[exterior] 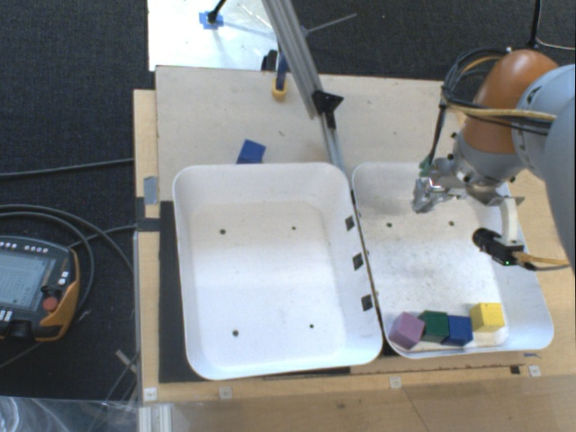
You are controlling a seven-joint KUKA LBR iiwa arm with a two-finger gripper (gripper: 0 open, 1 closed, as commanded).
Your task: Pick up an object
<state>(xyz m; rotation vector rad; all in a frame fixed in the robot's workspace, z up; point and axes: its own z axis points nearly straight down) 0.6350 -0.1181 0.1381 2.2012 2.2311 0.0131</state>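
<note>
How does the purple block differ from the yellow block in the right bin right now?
The purple block sits at the left end of the row, the yellow block at the right end. The purple block looks turned at an angle; the yellow block sits squarer to the bin's front wall. Both rest low in the right bin, far from the tool.

The arm (531, 106) is cut off by the picture's right edge, so only its wrist end shows. The gripper (425, 196) is small and blurred; how the jaws stand cannot be told. The green block (436, 322) is partly hidden behind the blue block (458, 330). The teach pendant (31, 288) is cropped at the left edge.
</note>
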